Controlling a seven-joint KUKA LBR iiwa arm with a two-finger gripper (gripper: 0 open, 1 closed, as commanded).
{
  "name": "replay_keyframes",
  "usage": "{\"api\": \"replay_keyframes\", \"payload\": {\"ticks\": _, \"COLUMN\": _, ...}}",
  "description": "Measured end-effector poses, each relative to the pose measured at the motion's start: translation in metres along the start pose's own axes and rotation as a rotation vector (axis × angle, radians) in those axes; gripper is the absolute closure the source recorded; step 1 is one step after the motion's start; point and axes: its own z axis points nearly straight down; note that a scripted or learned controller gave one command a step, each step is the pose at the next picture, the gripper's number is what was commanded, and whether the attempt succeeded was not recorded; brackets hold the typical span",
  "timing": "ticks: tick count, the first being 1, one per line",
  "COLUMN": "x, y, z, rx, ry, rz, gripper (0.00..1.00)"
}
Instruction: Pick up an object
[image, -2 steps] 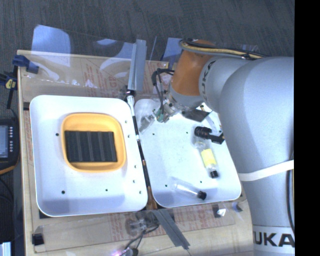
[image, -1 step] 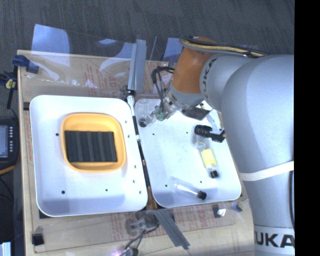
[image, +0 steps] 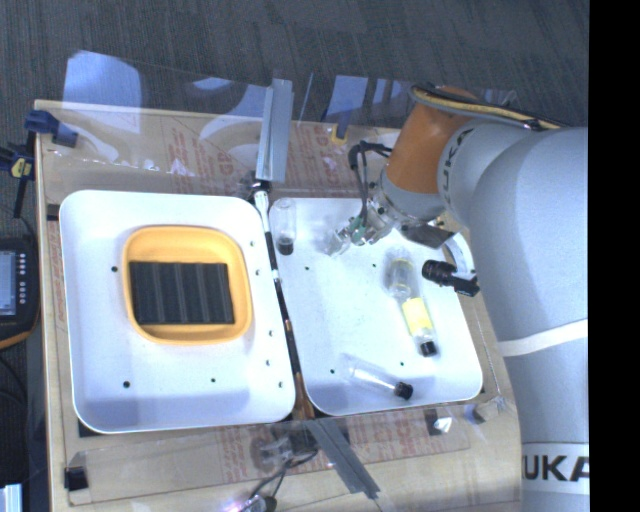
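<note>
Camera view: arm (image: 510, 210) comes in from the right, orange band (image: 425, 140) above the wrist. Gripper (image: 350, 234) sits low over the far part of the right bin (image: 330, 320), near its back wall. Can't tell if it is open or closed; nothing seen held.

Pickable items, all loose on the right bin floor:
- small clear vial (image: 285, 228) with a dark base, far left corner, near the gripper but apart
- clear tube with yellow contents (image: 417, 318) and a black end, mid-right, lying lengthwise
- clear tube with black cap (image: 375, 378), near the front edge, lying slanted

The two tubes are well apart from the gripper.

Left bin (image: 90, 340) holds a yellow tray (image: 185, 240) with a dark ribbed insert (image: 183, 292) inside it.
</note>
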Motion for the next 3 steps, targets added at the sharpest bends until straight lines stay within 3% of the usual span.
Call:
{"api": "replay_keyframes", "payload": {"ticks": 1, "x": -0.005, "y": -0.003, "z": -0.082, "rx": 0.0, "ry": 0.0, "rz": 0.133, "gripper": 1.0}}
{"api": "replay_keyframes", "payload": {"ticks": 2, "x": 0.095, "y": 0.033, "z": -0.135, "rx": 0.001, "ry": 0.002, "rz": 0.088, "gripper": 1.0}}
{"api": "replay_keyframes", "payload": {"ticks": 3, "x": 0.141, "y": 0.073, "z": -0.141, "rx": 0.0, "ry": 0.001, "rz": 0.198, "gripper": 1.0}}
